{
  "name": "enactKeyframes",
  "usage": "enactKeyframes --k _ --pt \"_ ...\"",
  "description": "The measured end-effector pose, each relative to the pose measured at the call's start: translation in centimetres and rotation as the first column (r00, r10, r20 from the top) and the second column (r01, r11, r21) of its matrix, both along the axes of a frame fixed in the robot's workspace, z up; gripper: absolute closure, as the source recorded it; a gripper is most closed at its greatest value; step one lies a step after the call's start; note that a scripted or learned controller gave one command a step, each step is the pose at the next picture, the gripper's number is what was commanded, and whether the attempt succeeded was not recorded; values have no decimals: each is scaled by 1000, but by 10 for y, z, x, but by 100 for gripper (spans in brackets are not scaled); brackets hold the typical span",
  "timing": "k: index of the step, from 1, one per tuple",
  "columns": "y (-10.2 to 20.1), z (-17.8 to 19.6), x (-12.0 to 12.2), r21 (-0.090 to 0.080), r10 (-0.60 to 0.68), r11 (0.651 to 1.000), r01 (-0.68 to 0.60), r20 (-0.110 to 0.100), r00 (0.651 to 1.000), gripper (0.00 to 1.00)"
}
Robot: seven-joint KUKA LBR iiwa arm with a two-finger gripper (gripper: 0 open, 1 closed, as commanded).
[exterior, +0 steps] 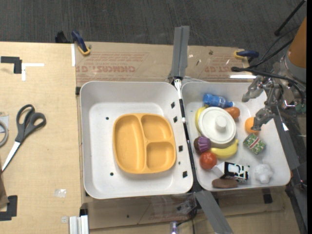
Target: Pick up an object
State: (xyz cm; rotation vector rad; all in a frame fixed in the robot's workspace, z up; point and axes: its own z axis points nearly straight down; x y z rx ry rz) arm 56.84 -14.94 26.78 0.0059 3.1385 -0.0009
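Cardboard sheet [131, 62] behind the bins: red printed lettering, seen upside down and mirrored, too faint to read with certainty. Small black-and-white packet [237, 170] in right bin [280, 179]: markings too small to read. No other legible text.

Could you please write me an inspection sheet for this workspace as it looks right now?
Surface: wooden bench bearing two white bins side by side.
Job's things: right bin holds a white lidded pot, banana, blue toy, orange ball, green block, red ball.
Clutter: left bin holds a yellow divided plate; scissors lie on the bench.
Grippers: gripper hangs over the right bin's far right part, beside the orange ball, holding nothing.
Cables: black cables run to the arm.
Surroundings: dark floor; blue clamps.
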Motion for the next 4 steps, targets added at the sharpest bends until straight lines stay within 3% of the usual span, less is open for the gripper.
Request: enactKeyframes --k 1,2,3,4 --pt "-3 -143 44 0 50 999 -50 -1 999 0" --pt "-72 -174 -2 0 -64 998 64 1 998 0" --pt "-69 -164 0 0 -58 998 58 5 998 100" --pt "-69 -164 0 0 -58 998 58 5 998 0"
